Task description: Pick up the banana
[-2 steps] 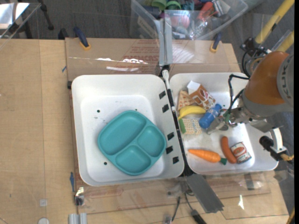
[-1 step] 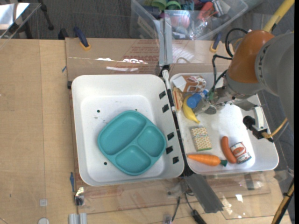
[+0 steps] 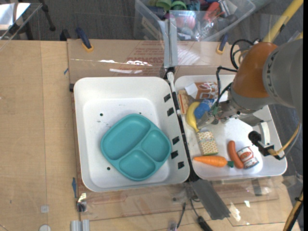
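The yellow banana [image 3: 191, 115] lies curved along the left side of the right bin [image 3: 278, 163], close to the divider. A blue object [image 3: 202, 109] rests against its right side. My gripper [image 3: 212, 116] hangs low over the bin just right of the banana and the blue object, at the end of the grey arm with its orange band [image 3: 253, 71]. Nothing shows between the gripper and the banana that would tell of a hold.
The right bin also holds a checkered cracker [image 3: 207, 142], an orange carrot [image 3: 211, 161], a red sausage [image 3: 234, 153], a small can [image 3: 247, 157] and a carton [image 3: 206, 89]. A teal divided plate [image 3: 136, 147] lies in the left bin [image 3: 86, 129]. A clear toy tub [image 3: 192, 8] stands behind.
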Action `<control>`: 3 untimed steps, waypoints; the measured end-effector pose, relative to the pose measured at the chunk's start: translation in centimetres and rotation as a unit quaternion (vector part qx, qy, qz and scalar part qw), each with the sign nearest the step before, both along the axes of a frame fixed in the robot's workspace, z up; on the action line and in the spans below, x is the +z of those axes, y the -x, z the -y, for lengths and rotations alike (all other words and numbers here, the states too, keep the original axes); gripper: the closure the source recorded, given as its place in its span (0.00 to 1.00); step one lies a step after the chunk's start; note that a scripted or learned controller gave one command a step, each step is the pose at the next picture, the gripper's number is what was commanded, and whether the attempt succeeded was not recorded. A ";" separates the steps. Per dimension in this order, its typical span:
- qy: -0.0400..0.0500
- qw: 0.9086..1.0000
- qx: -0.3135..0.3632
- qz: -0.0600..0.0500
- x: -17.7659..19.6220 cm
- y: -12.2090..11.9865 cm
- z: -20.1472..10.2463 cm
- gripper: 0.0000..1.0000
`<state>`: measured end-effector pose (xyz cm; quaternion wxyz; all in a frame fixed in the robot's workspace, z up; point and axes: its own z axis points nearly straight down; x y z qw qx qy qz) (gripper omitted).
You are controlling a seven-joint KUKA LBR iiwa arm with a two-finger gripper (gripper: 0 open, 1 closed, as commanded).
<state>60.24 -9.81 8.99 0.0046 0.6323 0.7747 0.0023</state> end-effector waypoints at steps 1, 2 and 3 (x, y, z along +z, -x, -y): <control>0.000 0.998 -0.057 0.000 0.0 -6.3 0.2 0.00; -0.001 1.000 0.028 -0.004 9.5 -3.5 -5.1 0.00; -0.001 0.996 0.091 -0.006 9.5 0.1 -7.8 0.00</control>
